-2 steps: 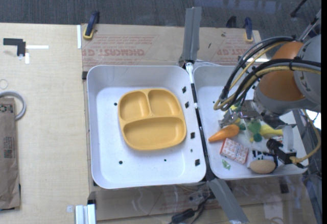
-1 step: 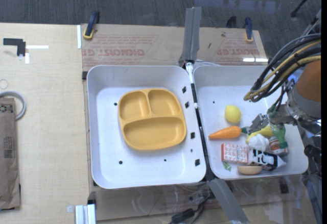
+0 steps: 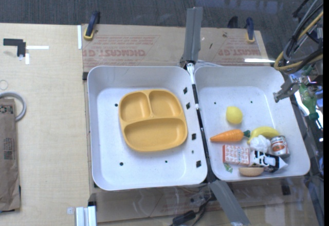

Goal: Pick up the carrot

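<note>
Your gripper (image 3: 288, 91) sits at the right rim of the right bin (image 3: 226, 78), metal tip pointing inward; the arm's cables rise behind it, and whether it is open or closed cannot be told. The carrot (image 3: 226, 136) lies flat mid-bin, leafy end toward the banana (image 3: 265, 131). A lemon (image 3: 234, 114) sits just above it, a red carton (image 3: 236, 155) just below. Bare floor lies left of the carrot. The left bin (image 3: 103, 142) holds a yellow divided plate (image 3: 152, 120).
</note>
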